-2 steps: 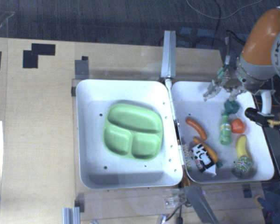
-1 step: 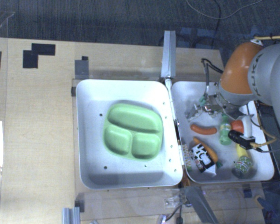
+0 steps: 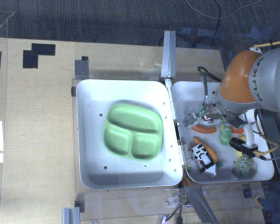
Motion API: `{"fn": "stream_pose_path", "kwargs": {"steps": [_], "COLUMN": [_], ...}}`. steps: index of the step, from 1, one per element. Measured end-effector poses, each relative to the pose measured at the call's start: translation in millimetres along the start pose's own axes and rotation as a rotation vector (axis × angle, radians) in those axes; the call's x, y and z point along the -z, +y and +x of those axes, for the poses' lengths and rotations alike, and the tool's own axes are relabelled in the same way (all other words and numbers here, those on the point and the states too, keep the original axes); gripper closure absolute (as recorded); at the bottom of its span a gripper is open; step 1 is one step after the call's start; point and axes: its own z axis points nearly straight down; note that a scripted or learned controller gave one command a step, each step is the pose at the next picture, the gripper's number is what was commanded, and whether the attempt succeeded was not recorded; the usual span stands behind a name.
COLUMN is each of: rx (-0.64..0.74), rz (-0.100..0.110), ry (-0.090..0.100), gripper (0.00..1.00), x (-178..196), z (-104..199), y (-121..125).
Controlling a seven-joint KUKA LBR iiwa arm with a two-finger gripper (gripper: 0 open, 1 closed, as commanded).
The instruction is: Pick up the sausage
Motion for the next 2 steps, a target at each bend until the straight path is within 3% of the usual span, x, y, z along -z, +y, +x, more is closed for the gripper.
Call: {"fn": "stream_pose_path", "kwargs": {"steps": [1,2], "rx": [0.001,0.008], "rz": [-0.006,0.006], "ry": [0.002,0.002], "gripper": [1.00,1.00], "x": [12.1,71.6], "z": [1.2,-35.5], "y": [2.9,32.1]}}
